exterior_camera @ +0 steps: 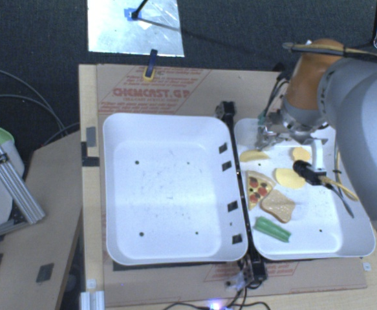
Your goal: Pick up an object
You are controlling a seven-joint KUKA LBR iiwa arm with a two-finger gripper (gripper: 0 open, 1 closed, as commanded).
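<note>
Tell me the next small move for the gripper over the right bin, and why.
Probably lower straight down: the gripper sits low over the right white bin, just above the pale yellow curved slice, the nearest item and apart from the pizza-slice toy.

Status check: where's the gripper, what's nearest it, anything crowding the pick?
Gripper low over right bin, far corner. Yellow piece just beside it, not held. Pizza slice, toast, green piece lie nearer the camera.
</note>
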